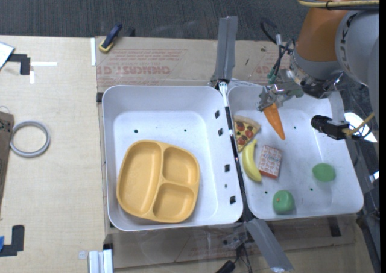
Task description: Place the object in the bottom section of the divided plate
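A yellow divided plate [158,180] lies in the left bin [120,115], with one large section on its left and two smaller ones on its right. Over the back of the right bin [347,163], my gripper [269,100] is shut on the thick end of an orange carrot [275,122]. The carrot slants down toward the front right, its tip near the bin floor.
The right bin also holds a pizza slice [245,130], a banana [250,162], a small red and white box [269,161] and two green items [324,172] [283,201]. A metal divider [227,55] stands between the bins. A tape roll [28,138] lies on the bench at left.
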Controlling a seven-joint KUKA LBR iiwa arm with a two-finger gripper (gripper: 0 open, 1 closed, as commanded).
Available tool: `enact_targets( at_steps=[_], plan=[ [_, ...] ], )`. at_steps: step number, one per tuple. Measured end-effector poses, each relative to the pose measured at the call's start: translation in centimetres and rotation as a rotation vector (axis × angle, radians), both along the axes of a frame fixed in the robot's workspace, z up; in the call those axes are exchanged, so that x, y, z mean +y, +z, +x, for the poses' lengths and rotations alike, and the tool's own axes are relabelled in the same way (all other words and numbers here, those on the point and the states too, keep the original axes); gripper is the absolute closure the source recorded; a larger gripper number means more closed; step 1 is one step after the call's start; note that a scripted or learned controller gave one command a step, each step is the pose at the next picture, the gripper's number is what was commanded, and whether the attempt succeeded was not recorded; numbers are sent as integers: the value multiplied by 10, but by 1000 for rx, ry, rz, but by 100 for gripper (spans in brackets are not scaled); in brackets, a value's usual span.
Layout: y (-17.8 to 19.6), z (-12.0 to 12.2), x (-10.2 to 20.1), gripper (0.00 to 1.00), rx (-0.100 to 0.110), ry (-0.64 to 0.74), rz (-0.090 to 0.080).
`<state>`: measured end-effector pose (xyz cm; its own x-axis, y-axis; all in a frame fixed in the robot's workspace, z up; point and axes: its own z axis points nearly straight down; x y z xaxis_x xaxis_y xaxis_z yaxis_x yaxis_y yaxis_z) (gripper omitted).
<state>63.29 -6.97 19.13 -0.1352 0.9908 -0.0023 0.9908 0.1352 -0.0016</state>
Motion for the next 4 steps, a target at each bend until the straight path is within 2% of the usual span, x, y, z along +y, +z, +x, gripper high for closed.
enact_targets(
  at_steps=[1,2,3,4],
  plan=[
    [0,26,57,100,-1,-6,1],
    [-1,26,160,100,0,26,1],
    [-27,26,272,100,0,28,1],
    [-26,26,272,0,0,28,0]
  ],
)
